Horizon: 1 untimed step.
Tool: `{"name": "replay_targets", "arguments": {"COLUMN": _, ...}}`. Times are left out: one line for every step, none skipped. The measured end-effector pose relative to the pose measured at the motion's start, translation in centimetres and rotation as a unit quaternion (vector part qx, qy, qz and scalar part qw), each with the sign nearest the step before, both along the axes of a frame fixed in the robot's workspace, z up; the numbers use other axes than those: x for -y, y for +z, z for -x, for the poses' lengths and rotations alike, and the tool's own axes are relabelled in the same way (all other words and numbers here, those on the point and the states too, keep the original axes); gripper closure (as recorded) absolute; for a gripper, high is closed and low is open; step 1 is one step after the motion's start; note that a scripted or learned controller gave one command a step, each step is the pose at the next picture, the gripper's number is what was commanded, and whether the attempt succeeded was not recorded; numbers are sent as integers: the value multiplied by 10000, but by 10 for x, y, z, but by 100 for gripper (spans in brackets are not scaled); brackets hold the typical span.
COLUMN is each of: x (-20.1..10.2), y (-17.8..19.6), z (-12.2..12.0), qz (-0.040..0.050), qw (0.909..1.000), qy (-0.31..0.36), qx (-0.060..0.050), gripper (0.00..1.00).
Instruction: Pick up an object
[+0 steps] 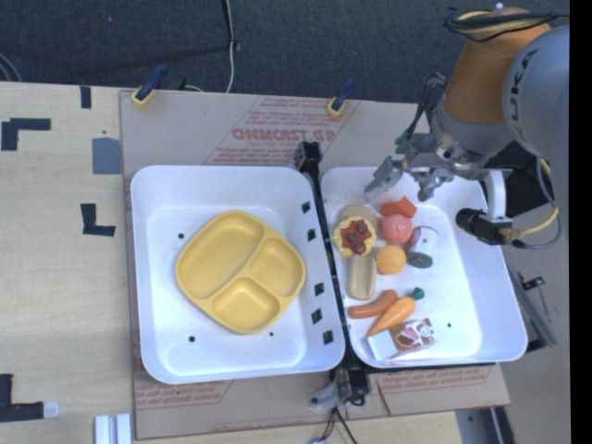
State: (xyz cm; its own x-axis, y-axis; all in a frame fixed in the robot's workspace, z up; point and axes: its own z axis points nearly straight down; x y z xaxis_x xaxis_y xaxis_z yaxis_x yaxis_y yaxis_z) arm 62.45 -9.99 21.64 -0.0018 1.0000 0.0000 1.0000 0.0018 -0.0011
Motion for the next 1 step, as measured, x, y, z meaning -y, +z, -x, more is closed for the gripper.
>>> {"name": "replay_targets", "arguments": {"x": 80, "y": -110, "z": -7, "qz": 6, "qw": 10000, "qy": -30, "qx": -26, "gripper": 0}}
